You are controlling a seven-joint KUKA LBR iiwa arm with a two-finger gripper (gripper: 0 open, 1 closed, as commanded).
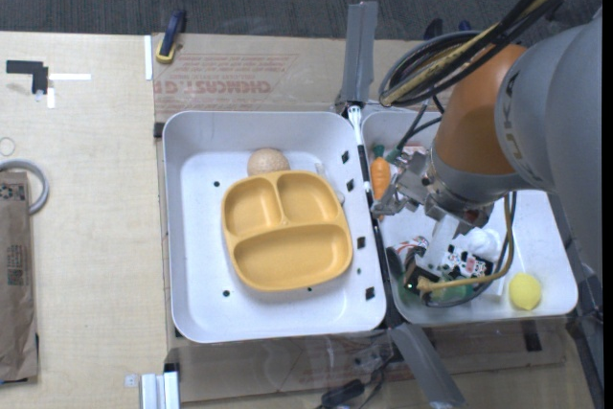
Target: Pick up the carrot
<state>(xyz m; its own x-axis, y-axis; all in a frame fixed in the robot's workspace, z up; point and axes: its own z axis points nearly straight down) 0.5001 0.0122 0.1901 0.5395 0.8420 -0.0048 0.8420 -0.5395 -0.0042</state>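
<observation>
The carrot [380, 177] is orange with a green top. It stands on end against the left wall of the right bin [560, 235], close to the divider between the bins. My gripper [396, 192] is right beside it, reaching in from the right under the grey and orange wrist. The gripper's metal parts touch or nearly touch the carrot's right side. The wrist hides how the carrot sits against the gripper.
A yellow lemon [524, 291] lies at the front right of the right bin, with small white and red items [474, 254] near its middle. In the left bin [192, 206] sit a yellow divided plate [285, 230] and a beige round thing [267, 161] behind it.
</observation>
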